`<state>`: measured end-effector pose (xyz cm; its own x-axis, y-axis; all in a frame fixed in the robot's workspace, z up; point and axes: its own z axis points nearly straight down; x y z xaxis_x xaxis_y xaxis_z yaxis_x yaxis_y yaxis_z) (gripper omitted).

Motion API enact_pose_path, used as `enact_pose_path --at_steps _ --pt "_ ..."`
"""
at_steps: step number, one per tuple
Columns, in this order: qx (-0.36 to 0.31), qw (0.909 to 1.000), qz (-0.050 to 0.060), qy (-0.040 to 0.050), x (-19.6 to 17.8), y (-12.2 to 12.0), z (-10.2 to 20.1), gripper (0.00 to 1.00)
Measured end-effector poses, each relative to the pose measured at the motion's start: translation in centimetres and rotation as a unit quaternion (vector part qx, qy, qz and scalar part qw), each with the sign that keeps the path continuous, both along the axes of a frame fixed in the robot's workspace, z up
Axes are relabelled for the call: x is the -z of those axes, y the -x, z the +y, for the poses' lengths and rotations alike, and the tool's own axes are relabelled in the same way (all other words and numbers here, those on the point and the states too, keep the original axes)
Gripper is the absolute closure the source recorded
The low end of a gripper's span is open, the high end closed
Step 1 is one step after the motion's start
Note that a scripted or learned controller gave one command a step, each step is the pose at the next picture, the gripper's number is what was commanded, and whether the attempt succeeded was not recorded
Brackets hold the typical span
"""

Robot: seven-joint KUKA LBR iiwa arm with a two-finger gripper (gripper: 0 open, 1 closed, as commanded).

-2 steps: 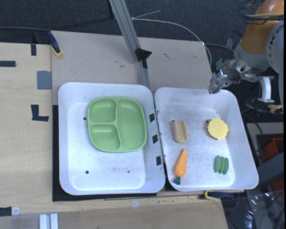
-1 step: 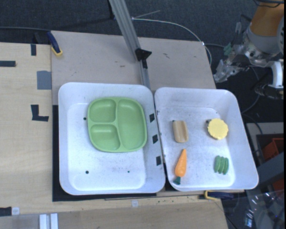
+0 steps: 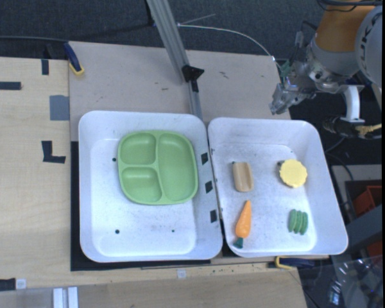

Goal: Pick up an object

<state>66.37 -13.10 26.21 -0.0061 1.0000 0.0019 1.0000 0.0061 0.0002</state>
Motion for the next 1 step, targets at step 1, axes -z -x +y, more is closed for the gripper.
enact_pose_path --at_steps 1 --pt "0.0 1.0 0.001 0.0001 1.54 0.74 6.06 1.0"
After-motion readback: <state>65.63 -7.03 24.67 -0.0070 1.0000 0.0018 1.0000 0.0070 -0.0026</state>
